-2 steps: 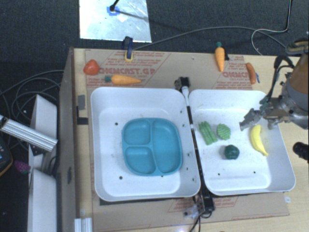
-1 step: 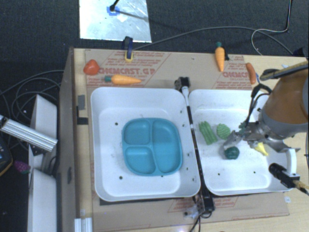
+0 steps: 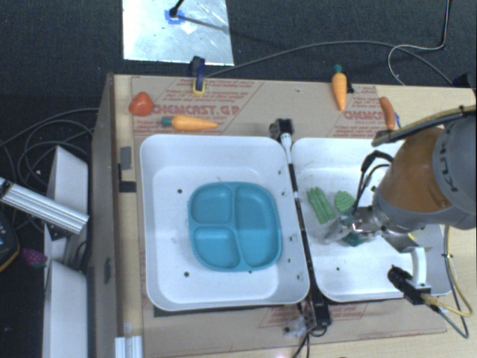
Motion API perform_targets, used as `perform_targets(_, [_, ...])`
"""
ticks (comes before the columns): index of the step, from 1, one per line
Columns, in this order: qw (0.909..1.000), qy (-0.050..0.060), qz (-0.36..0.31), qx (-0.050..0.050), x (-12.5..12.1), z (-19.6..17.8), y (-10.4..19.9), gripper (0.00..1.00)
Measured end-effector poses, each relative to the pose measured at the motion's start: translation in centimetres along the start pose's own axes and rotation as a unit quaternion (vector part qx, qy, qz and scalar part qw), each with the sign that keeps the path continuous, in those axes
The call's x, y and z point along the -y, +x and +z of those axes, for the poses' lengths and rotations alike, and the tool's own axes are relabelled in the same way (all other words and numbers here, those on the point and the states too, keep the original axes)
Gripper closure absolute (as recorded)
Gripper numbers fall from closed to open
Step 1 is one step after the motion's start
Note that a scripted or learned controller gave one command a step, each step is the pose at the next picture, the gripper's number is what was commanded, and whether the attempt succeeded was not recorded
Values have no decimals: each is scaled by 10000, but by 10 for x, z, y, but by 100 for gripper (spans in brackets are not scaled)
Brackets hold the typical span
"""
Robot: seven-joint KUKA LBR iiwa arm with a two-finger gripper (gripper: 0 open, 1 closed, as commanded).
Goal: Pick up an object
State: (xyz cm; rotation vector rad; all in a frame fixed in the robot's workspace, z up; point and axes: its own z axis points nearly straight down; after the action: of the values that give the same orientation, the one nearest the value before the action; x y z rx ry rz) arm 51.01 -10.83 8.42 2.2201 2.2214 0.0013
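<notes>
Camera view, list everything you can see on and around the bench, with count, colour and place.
Bins: two, white, side by side on bench.
Divided plate: one, blue, in left bin.
Green objects: two, green, in right bin beside pincer.
Toy carrots: three, orange, on board behind bins.
Round toy: one, orange-red, board's back left corner.
Metal sheet: one, silver, on floor behind bench.
Arm: one, grey and orange, over right bin.
Pincer: one, low in right bin.

Two bins side by side on the bench (image 3: 223, 107), tray (image 3: 235, 226) in the left bin (image 3: 168, 162), two toys (image 3: 332, 202) in the right bin (image 3: 328, 155), gripper (image 3: 344, 231) just below them, carrots (image 3: 339, 89) behind the bins.
</notes>
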Motion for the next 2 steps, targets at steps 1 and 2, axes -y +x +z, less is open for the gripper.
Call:
perform_targets(1, [10000, -18, -17, 2, -104, -28, 4, 0])
perform_targets(2, [10000, 12, 0, -1, -25, -1, 2, 0])
